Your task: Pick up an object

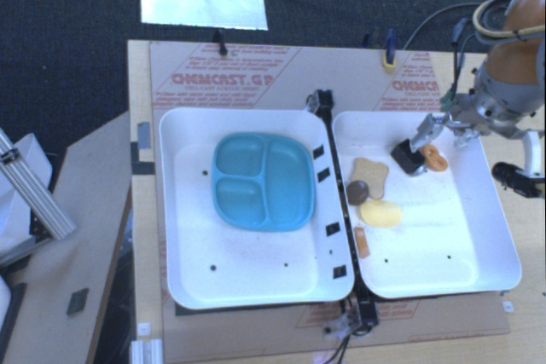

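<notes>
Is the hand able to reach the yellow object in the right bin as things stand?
Probably yes. The hand is over the far part of the right bin, and nothing covers the yellow object. Only a brown round piece lies close beside it.

left bin: plate in middle | right bin: food pieces by left wall

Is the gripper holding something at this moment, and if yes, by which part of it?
It cannot be told. The gripper sits over the right bin beside a small orange thing, but no hold on it is visible.
</notes>
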Robot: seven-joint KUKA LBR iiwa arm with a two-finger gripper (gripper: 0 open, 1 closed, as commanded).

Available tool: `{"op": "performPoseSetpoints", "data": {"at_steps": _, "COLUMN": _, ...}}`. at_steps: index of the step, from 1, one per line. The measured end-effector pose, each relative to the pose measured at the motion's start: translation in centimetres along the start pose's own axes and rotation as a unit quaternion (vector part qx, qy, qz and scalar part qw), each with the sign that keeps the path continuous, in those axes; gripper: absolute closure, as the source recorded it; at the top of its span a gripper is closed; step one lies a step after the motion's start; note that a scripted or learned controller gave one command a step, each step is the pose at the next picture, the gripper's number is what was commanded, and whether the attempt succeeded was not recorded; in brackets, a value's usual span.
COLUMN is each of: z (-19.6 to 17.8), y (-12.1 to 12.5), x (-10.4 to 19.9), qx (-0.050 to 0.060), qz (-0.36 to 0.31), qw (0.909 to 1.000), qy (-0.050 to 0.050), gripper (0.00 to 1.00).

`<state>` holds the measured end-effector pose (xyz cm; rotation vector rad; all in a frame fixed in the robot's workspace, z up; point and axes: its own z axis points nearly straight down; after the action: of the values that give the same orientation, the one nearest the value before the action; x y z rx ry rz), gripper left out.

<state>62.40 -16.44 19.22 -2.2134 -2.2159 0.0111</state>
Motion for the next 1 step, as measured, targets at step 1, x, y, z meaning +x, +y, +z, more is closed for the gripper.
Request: {"op": "performPoseSetpoints", "data": {"at_steps": 1, "z": -0.84, "y": 0.29, "x": 0.04, "qx": -0.007, "qz": -0.001, "qw": 1.0000, "qy": -0.001, "gripper": 0.00}}
